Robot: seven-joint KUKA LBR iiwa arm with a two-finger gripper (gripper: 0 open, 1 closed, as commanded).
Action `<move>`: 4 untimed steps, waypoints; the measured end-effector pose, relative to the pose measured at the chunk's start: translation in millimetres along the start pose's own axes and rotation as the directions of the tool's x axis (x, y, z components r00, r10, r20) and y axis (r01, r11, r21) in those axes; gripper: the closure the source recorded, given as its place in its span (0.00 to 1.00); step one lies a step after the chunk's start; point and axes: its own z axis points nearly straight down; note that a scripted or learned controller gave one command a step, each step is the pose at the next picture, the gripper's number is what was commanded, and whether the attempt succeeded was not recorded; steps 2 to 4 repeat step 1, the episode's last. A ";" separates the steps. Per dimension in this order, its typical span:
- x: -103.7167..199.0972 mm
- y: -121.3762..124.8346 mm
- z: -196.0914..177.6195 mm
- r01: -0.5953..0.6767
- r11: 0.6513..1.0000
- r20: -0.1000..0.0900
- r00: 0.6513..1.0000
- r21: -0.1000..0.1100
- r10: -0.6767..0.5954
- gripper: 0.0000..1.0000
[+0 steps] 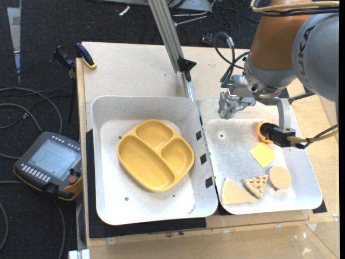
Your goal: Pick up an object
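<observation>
Over the right white bin's (302, 196) far edge, gripper (230, 111) hovering, fingers' state unclear; flat yellow foam square (262, 155) probably light, soft, best pinched by opposite edges

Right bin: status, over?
Tool above right bin's far-left corner, nothing in it. Yellow square, waffle wedge, tan disc, beige wedge untouched. Path clear; divided plate in left bin.
</observation>
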 end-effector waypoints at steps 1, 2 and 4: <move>58.4 9.8 19.4 0.000 1.000 0.000 1.000 0.003 0.000 1.00; 58.4 9.8 19.4 0.000 1.000 0.000 1.000 0.003 0.000 1.00; 58.4 9.8 19.4 0.000 1.000 0.000 1.000 0.003 0.000 1.00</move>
